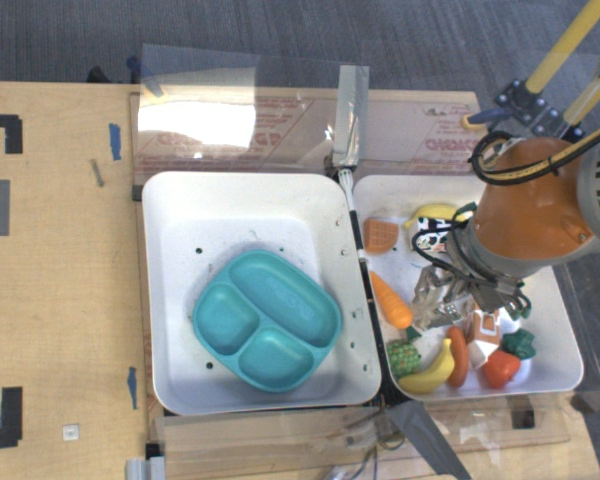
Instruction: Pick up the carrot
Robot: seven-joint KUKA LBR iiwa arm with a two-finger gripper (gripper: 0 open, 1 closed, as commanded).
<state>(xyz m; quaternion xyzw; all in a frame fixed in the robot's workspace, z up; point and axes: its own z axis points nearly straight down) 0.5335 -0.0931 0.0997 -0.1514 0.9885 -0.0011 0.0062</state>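
The carrot (391, 300), orange and tapered, lies at the left side of the right bin (565, 368), pointing up-left. My gripper (437, 303) hangs just to the right of the carrot, low over the bin's middle, under the orange wrist band (525, 213). Nothing shows between its fingers, and the carrot rests on the bin floor beside them.
The right bin also holds an orange slice-like piece (381, 235), a yellow and black-white item (435, 226), a banana (430, 368), green corn-like piece (404, 353), a sausage (459, 356), a tomato (500, 368) and broccoli (520, 344). A teal divided plate (267, 318) lies in the left bin (180, 218).
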